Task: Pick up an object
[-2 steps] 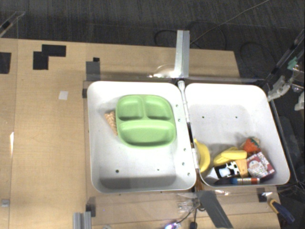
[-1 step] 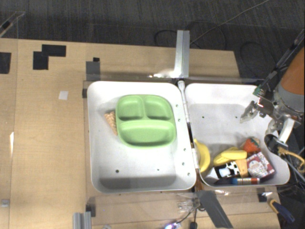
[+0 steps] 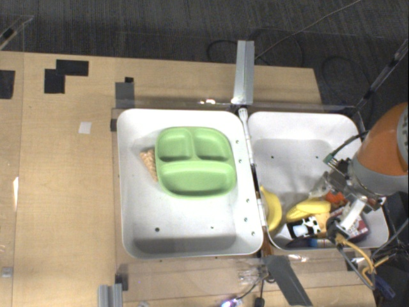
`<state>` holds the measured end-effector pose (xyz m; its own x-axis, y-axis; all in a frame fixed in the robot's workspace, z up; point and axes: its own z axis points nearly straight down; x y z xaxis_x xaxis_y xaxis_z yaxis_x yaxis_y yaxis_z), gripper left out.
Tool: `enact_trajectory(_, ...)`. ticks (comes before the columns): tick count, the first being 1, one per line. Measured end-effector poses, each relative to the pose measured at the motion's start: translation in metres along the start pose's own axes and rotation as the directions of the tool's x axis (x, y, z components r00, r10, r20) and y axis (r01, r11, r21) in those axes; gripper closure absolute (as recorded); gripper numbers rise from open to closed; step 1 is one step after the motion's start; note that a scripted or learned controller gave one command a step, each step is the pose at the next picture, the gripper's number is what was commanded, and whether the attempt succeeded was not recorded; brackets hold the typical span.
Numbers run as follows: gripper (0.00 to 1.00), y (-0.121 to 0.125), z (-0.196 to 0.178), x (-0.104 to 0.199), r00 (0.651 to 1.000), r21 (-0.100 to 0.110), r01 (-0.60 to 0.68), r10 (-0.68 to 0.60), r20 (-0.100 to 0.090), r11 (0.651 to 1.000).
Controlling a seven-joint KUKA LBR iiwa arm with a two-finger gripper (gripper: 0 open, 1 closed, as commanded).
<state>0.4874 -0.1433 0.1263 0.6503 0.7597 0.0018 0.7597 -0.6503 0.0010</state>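
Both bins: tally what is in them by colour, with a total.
Green: 1, the divided plate
Tan: 1, something grainy partly under the plate
Yellow: 2, a banana and a second yellow thing
Black and white: 1, a small object
Total: 5 I can tell apart

There are two white bins [image 3: 131, 171], one green divided plate [image 3: 194, 160], two yellow bananas [image 3: 273, 210], and one black-and-white object [image 3: 309, 227].

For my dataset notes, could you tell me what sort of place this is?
Probably a robotics lab bench: two white bins on a wooden bench, a KUKA arm, and loose cables on dark carpet.
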Motion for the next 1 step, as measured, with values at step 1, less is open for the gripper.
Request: enact_trajectory(1,0.00,0.0047,-0.0367,-0.0039,0.961,-0.003,0.275,-0.275,0.000,0.961)
